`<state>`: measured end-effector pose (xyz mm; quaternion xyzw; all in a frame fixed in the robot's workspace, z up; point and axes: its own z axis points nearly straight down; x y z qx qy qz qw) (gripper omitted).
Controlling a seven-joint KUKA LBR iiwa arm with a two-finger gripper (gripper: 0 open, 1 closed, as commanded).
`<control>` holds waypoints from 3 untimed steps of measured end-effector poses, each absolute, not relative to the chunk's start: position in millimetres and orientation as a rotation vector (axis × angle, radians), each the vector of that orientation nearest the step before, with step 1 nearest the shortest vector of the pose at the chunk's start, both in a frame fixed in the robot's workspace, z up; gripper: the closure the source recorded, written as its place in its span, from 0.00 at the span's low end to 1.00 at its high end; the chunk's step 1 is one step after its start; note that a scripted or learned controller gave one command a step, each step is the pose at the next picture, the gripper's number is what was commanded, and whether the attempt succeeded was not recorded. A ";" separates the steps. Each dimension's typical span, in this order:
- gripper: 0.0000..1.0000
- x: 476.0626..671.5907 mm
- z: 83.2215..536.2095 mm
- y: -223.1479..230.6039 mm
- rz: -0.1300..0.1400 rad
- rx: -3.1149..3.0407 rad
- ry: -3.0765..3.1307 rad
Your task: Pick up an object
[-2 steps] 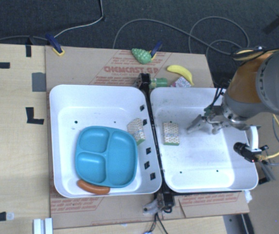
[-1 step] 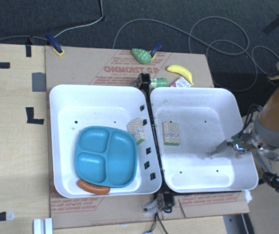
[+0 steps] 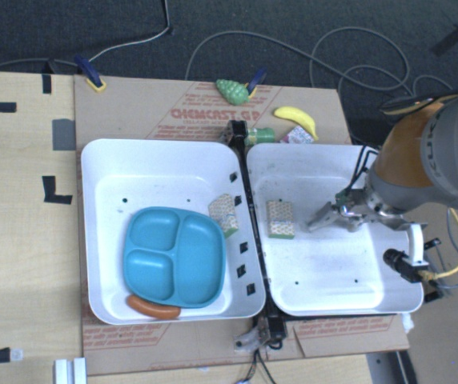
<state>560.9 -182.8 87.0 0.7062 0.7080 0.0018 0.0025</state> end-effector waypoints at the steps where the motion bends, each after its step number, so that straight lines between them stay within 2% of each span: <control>1: 0.00 668.8 99.0 -115.5 0.002 2.217 2.225; 2: 0.00 613.1 86.0 -97.8 0.000 2.219 2.221; 3: 0.00 668.4 110.6 -156.8 -0.002 2.220 2.220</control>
